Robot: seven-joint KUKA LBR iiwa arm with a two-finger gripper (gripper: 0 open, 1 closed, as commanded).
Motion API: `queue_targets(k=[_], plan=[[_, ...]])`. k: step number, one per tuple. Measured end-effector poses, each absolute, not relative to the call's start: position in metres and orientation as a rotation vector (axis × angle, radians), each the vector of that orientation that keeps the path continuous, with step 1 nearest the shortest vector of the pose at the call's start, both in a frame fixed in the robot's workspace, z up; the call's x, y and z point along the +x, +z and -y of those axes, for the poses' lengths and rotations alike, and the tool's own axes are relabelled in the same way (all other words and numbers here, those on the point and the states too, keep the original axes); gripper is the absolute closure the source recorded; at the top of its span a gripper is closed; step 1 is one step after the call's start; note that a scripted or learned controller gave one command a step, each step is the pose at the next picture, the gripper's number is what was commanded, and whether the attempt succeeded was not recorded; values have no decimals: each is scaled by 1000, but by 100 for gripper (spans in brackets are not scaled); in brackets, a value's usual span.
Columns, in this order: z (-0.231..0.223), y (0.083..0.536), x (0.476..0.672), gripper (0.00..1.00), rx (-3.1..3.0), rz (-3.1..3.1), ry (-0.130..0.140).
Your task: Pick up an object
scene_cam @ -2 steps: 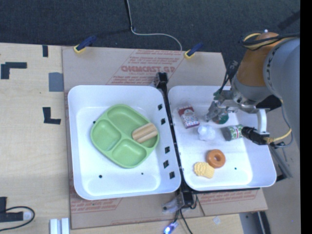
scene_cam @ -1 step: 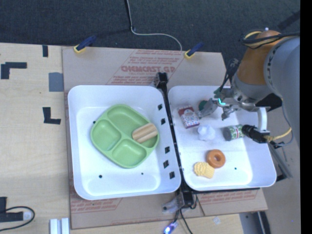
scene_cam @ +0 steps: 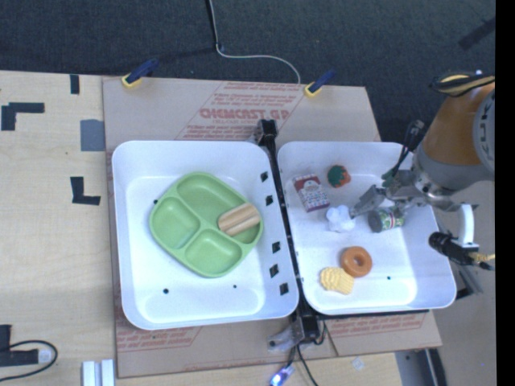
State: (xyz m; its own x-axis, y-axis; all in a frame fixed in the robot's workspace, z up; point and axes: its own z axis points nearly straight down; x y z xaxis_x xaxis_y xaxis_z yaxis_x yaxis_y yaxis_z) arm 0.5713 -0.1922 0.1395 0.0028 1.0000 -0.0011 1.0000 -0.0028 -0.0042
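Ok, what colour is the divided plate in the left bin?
Light green. The divided plate shows clearly in the camera view, with a tan block resting on it.

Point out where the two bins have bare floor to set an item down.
Left bin: a bare strip along the near wall, below the green divided plate that carries a wooden block. Right bin: bare floor in the near right corner, right of the donut and corn piece. Its middle is crowded around the claw, small can and red carton.

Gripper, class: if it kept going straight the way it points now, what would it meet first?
Most likely the small white object, lying just left of the gripper in the right bin; height above the bin floor is unclear.
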Motion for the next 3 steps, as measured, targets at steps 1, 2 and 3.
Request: queue_targets(k=[1, 2, 3], plan=[[207, 106, 478, 0, -2221, 2207, 10], [201, 88, 563, 0, -2217, 2230, -4], [143, 89, 590, 0, -2221, 2233, -7]])
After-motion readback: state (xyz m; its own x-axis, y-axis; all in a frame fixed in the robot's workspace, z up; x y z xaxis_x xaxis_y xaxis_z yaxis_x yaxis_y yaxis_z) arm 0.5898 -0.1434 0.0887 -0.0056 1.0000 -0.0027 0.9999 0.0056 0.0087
